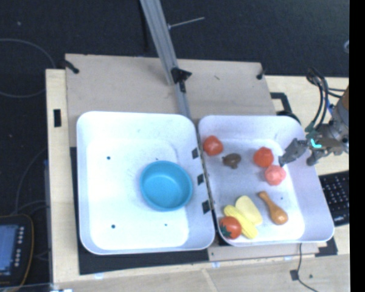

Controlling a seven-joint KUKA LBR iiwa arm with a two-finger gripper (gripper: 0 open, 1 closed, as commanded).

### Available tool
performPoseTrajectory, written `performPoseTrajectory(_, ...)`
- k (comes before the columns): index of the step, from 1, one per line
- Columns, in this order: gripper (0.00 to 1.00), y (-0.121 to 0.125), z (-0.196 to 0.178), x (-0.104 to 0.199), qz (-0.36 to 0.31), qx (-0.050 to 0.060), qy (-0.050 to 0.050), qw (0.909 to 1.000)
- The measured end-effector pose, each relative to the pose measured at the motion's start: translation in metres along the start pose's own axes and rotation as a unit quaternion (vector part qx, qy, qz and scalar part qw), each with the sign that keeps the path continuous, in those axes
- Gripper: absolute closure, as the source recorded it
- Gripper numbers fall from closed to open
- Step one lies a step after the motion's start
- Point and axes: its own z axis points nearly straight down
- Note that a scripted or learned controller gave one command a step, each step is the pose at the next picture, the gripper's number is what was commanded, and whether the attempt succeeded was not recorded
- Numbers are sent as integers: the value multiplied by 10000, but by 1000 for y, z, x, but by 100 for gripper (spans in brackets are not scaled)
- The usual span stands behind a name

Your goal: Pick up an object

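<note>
The right bin (304, 224) holds several toy foods. A red tomato (213, 145) lies at its far left, with a small brown piece (232, 160) beside it. A red ball (263, 157) and a pink ball (275, 175) sit near the middle. Toward the front lie yellow pieces (246, 215), an orange-brown drumstick (274, 207) and a red fruit with a green top (230, 227). My gripper (302, 154) hovers over the bin's right side, just right of the red and pink balls. It is open, with nothing between its fingers (290, 152).
A blue bowl (165, 185) stands in the left bin (97, 163). A grey metal post (161, 38) slants up from between the bins at the back. A keyboard (336, 194) lies off the right bin's edge.
</note>
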Motion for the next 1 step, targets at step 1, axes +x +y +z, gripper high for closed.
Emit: performPoseTrajectory(1, 0, 1, -2, 0, -1, -21, -4, 10000)
